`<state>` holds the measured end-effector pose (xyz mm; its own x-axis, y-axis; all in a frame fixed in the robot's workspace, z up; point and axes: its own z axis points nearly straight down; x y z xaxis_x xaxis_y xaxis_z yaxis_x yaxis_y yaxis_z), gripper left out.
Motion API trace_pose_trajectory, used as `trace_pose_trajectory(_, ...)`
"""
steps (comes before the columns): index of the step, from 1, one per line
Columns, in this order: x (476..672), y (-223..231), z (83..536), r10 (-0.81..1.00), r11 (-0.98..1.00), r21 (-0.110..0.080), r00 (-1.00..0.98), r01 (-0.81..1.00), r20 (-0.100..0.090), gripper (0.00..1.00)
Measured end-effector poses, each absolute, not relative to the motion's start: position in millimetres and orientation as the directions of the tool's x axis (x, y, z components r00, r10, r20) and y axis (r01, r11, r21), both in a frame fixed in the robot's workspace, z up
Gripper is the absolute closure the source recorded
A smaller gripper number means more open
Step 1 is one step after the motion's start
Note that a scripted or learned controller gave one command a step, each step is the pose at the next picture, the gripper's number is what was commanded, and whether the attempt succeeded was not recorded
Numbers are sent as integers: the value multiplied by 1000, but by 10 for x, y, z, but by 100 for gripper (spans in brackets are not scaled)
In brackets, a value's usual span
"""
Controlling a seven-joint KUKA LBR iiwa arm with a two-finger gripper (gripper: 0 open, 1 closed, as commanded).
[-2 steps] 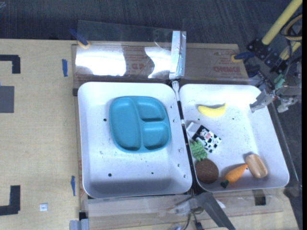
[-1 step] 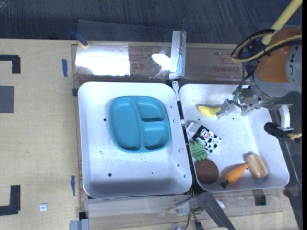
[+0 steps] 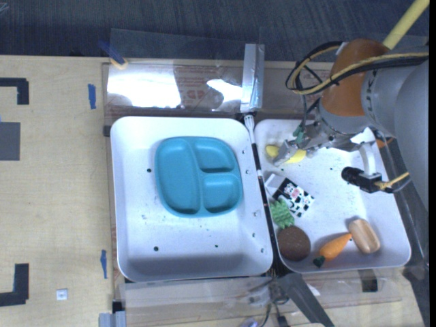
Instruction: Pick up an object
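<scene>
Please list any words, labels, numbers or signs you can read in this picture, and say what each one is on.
No text can be read anywhere.
The black-and-white patterned item in the right bin bears patches, not letters.
The reddish print on the clear sheet behind the left bin is too blurred to read.

I see two smooth, faintly glossy white plastic bins on a matt pale wooden bench, a matt blue plastic divided tray, a rough brown kiwi-like ball, and a shiny metal bracket.
</scene>
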<state>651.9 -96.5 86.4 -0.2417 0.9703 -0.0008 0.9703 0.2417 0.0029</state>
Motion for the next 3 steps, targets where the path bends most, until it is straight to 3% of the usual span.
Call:
trace_pose_trajectory(1, 6051, -971, 873, 962, 272, 3, -272, 962, -1, 0)
trace_pose_trajectory(2, 6088, -593, 1890, 981, 192, 10, -192, 981, -2, 0)
trace_pose_trajectory(3, 6409, -837, 1841, 999, 50, 1, -50, 999, -1, 0)
